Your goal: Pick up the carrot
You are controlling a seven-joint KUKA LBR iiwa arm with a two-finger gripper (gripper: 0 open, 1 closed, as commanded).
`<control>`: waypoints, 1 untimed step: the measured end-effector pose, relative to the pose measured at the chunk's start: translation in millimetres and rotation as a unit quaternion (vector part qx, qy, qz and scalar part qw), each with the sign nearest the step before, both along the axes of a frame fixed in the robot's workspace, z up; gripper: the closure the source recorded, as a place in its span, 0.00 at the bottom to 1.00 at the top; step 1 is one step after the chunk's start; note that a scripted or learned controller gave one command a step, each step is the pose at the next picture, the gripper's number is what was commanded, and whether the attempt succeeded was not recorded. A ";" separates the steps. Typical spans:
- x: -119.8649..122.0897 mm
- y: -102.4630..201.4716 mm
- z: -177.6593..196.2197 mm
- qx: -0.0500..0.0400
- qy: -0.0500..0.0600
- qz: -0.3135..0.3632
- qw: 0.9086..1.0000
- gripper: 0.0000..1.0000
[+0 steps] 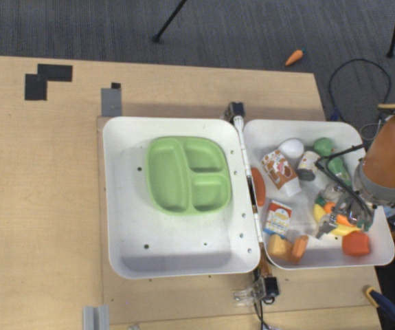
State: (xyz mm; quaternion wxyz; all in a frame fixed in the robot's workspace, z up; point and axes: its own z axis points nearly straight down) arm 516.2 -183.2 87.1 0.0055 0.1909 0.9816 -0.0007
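Note:
A short orange carrot-like piece (298,247) lies near the front edge of the right bin (382,253), beside a tan lump (277,245). My gripper (336,218) is low inside the right bin, to the right of that piece and a little behind it. It sits among yellow and orange toys (348,221) that crowd around its tip. The arm's orange band (391,153) hangs over the bin's right side and hides what lies beneath it.
The right bin also holds a red tomato-like toy (356,244), snack packets (277,167) (277,218), a white ball (292,147), a green item (323,145) and a reddish sausage (257,185). A green divided plate (187,175) sits in the left bin (125,253). Another orange carrot-like object (292,58) lies on the floor.

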 end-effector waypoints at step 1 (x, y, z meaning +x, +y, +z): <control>-1.7 23.7 0.3 -0.001 0.000 0.061 0.998 0.00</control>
